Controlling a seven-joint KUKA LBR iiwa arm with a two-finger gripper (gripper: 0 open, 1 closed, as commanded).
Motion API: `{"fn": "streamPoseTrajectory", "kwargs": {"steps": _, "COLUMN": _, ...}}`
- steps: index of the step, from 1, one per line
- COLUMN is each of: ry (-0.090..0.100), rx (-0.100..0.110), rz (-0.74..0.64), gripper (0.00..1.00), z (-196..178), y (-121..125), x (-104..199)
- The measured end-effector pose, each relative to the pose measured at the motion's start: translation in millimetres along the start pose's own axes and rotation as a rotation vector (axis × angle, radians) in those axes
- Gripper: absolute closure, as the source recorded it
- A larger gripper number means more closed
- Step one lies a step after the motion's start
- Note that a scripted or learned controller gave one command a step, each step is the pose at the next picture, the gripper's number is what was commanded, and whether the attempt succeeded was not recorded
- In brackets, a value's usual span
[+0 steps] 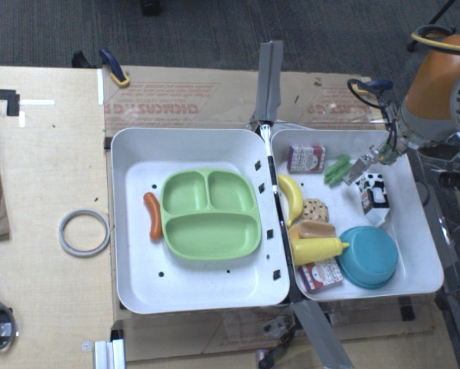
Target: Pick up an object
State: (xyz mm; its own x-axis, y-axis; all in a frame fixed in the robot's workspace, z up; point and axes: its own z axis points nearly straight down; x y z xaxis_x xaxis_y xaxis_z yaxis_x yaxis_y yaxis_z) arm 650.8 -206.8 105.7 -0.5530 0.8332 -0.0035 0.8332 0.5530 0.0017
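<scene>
White plastic makes up both shallow bins, and nearest the camera in the right bin [422, 283] sit a red snack packet [320, 275] and a teal bowl [370, 256] turned mouth down, pushed toward the front wall. Just behind them a yellow squeeze bottle [316, 247] lies on its side with its tip touching the bowl, a tan block [316, 229] and a chocolate-chip cookie [315, 208] crowding it. A banana [291, 195] curves along the dividing wall, likely where it rolled to rest. In the left bin [138, 283] a green three-compartment plate [211, 213] lies flat in the middle, with an orange toy hot dog [152, 214] just beside its left rim, apart from it.

Further back in the right bin a small black-and-white carton [374, 197] leans over; its printing is too small to read. Beyond it lies a green pea pod [338, 169], and to its left a dark red pouch [306, 158] with a pale label I cannot make out. The gripper [366, 166] hangs over the gap between pod and carton, low in the bin, which suggests a grasp on one of them is being tried; how wide it stands and whether anything is caught cannot be told from this slant. Any of these loose items could serve as the object to pick.

Farthest, the cardboard sheet [161, 98] under the bins carries red mirrored lettering, not legible
</scene>
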Motion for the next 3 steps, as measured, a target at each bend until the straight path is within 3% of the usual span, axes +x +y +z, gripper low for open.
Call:
{"fn": "streamPoseTrajectory", "kwargs": {"steps": 1, "ry": 0.003, "rx": 0.002, "rz": 0.242, "gripper": 0.0, "z": 13.4, "y": -21.8, "x": 5.7}}
{"fn": "streamPoseTrajectory", "kwargs": {"steps": 2, "ry": 0.009, "rx": 0.003, "rz": 0.481, "gripper": 0.0, "z": 6.3, "y": 3.9, "x": -10.8}}
{"fn": "streamPoseTrajectory", "kwargs": {"steps": 3, "ry": -0.003, "rx": -0.002, "rz": 0.314, "gripper": 0.0, "z": 9.9, "y": 11.1, "x": -1.1}}
